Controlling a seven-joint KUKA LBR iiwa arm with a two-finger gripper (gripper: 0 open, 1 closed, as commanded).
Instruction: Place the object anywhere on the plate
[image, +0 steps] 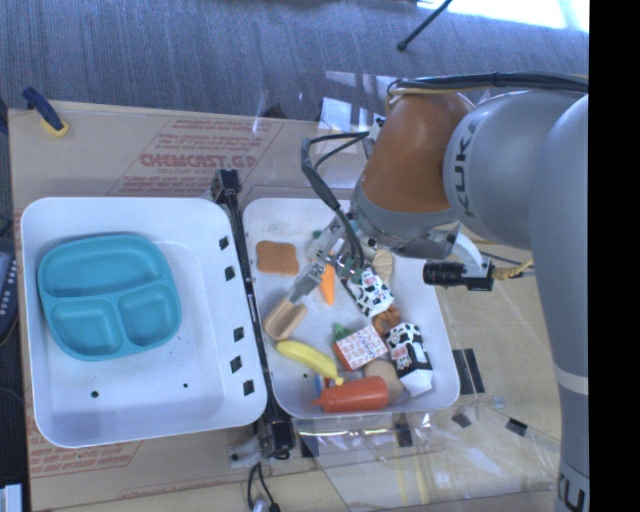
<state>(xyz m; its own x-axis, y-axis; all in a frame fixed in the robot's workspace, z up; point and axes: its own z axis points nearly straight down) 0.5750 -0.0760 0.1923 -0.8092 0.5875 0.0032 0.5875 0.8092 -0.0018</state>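
The gripper (322, 272) is seen low over the upper middle of the right bin (440, 330), with the arm (470, 160) reaching in from the right. A small orange carrot (327, 285) appears between the fingertips (305, 285), so the jaws are judged to be closed narrowly on it, though the contact is small and partly hidden by the metal.

The carrot is taken to be the task's thing. It is short, tapered and bright orange, held nearly upright just beside the toast (277, 258) and above the bun (285, 320). It looks smooth and hard, so little give is expected under the pads.

The plate (105, 295), a blue tray with three compartments, lies in the left bin (200, 390), well apart from the gripper, with the dividing clips between.

Several risks can be named. A tapered, slick piece may be squeezed out of a narrow pinch during the lift or the sideways carry. If only the tip is caught, it may rotate and drop short, into the right bin or onto the rim. A release made too high could let it bounce off the plate. The crowded toys nearby, the banana (308, 358) among them, may be nudged as the arm rises
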